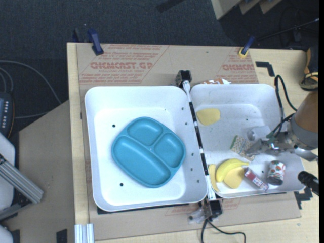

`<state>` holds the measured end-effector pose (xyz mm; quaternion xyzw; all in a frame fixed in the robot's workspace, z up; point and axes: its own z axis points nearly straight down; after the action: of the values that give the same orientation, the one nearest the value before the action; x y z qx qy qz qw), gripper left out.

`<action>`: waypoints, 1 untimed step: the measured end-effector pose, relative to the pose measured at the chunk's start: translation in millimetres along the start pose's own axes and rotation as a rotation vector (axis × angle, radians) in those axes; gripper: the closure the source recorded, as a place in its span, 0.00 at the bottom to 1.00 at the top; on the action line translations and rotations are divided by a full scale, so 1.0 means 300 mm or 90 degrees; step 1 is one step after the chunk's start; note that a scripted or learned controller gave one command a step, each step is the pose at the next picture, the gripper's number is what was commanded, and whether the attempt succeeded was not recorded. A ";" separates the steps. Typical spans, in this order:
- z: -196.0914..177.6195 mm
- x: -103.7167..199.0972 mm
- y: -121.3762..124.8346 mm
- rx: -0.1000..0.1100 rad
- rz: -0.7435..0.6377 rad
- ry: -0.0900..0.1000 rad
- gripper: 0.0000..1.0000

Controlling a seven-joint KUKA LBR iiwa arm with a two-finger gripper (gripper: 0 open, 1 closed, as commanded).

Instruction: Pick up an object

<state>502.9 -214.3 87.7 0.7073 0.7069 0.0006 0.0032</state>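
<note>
A blue divided plate (148, 151) lies in the left bin (96, 135). In the right bin (263, 92), the gripper (251, 145) (its grasp cannot be told) hovers low, just beyond a banana (230, 172), a small can (276, 171) and a red tube (255, 179).

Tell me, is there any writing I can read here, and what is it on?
"CHEMCAST GP", red print on the brown board behind the left bin.
The same red print, cut short, behind the right bin.
Small lines above both: too blurred to read.
Labels on the small can and tube: unreadable.
</note>
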 end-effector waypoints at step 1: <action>-0.003 0.228 0.182 -0.004 -0.001 0.002 0.00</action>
<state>557.6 -146.0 88.6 0.7067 0.7075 0.0039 0.0046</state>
